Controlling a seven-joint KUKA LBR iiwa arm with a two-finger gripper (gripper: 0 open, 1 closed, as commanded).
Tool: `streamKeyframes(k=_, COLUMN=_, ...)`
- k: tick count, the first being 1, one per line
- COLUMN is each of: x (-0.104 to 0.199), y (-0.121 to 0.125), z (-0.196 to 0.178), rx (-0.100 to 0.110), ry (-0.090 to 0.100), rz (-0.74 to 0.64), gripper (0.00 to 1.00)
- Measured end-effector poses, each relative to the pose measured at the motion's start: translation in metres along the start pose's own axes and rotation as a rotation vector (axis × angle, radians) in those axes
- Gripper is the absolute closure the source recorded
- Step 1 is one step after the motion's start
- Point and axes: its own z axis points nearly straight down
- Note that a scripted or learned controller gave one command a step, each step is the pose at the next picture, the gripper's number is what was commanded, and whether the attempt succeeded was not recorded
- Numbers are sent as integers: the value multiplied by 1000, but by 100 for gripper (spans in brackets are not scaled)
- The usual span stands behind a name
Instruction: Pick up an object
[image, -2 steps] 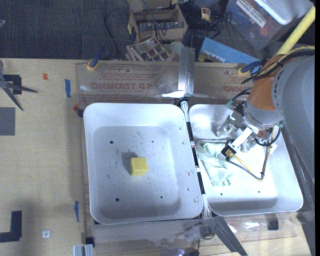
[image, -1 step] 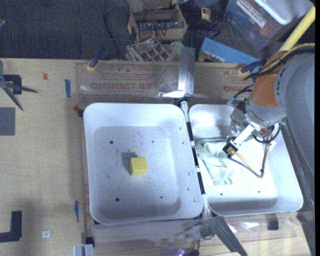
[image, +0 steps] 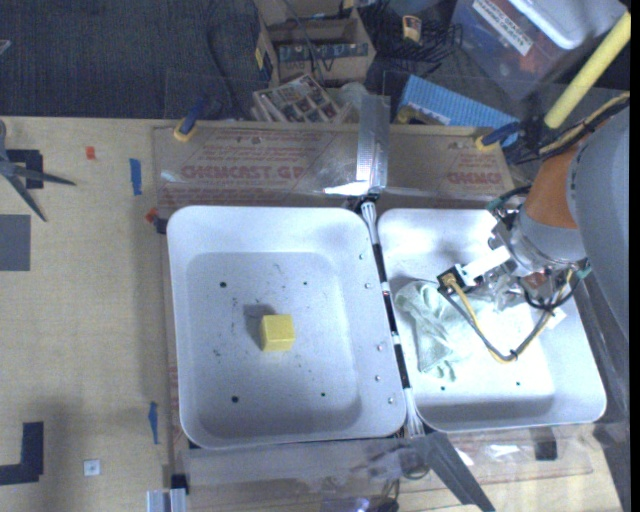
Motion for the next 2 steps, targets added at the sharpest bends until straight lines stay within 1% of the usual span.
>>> streamKeyframes(k=1, x=12, y=-44, z=-79, rx=-3, ry=2, rz=288, gripper=100)
streamKeyframes(k=2, x=18, y=19, z=-25, rx=-2, ry=1, rz=294, gripper=100)
